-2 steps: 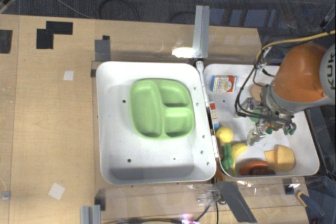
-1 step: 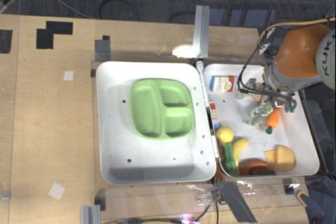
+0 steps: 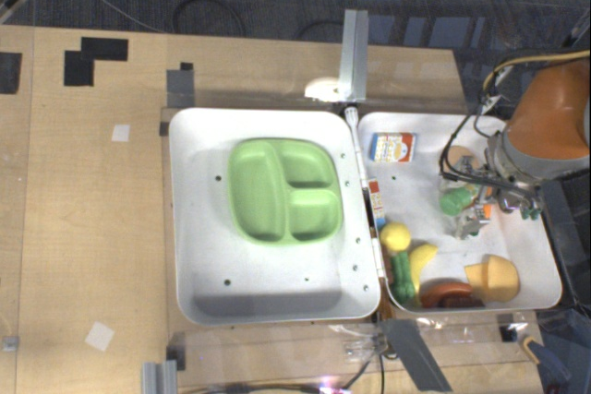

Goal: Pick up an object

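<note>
Because the pickable things crowd the right bin, I hang my gripper low over its middle, just beside a small green object, though whether I am open or closed I cannot tell.

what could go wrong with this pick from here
The gripper is low in the right bin over a small green object; a slightly off descent may nudge it away. Cables hanging off the wrist could snag. The toys crowded along the near wall, like the yellow lemon, leave little finger room.
</note>
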Motion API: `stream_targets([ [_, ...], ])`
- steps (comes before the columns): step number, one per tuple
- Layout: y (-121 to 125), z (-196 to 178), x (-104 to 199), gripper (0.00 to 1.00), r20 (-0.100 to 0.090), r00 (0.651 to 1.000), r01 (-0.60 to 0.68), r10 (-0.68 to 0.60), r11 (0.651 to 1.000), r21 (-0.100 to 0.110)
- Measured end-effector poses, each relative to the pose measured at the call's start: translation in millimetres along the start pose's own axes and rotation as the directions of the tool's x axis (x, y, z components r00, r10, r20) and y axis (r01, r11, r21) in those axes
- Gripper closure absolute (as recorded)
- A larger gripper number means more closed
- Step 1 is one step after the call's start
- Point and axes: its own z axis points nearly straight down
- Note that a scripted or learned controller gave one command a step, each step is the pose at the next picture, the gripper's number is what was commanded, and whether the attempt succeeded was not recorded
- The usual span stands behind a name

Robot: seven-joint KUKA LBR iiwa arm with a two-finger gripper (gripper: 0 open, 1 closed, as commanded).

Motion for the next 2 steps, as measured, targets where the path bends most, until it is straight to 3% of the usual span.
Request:
stream_targets([
  [1, -2, 0, 9, 0.0, 0.002, 0.997, 0.071, -0.071, 0.997, 0.0],
  [2, 60, -3, 49, 0.0, 0.004, 0.999, 0.038, -0.038, 0.999, -0.001],
])
